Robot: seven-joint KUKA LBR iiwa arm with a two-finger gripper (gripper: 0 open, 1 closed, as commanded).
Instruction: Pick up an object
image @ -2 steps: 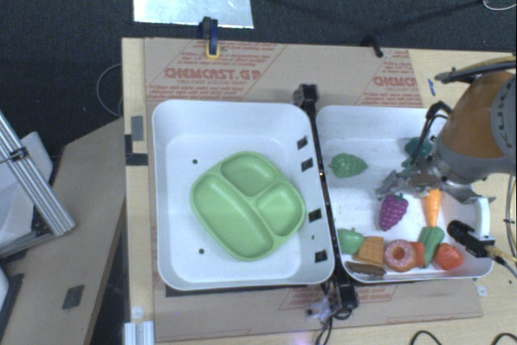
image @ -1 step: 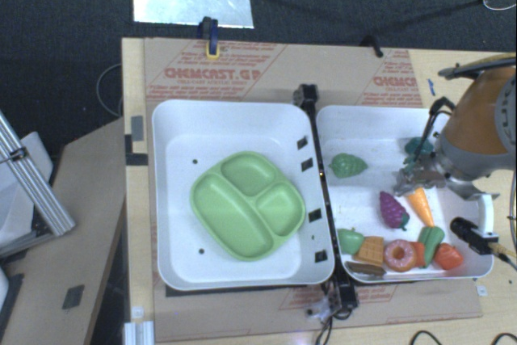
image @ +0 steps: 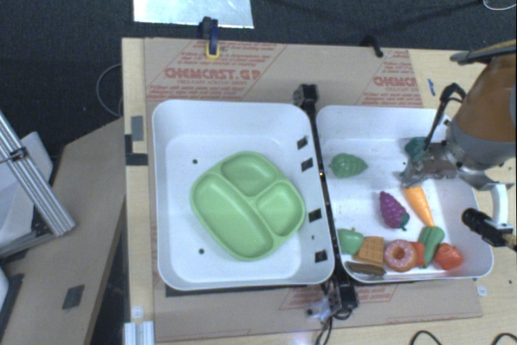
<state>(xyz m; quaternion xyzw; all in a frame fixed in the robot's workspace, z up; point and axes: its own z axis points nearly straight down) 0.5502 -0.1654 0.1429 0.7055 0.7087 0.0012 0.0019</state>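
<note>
Lying just below jaws (image: pixel 418 172): carrot (image: pixel 419 205).

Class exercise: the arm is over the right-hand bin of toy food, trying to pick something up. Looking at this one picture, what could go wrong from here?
1. The gripper sits right above the orange carrot, with the purple grapes close beside it; it might nudge one while going for the other.
2. The doughnut, waffle and tomato are crowded along the right bin's near wall, so a grasp there may catch two items or hit the rim.
</note>
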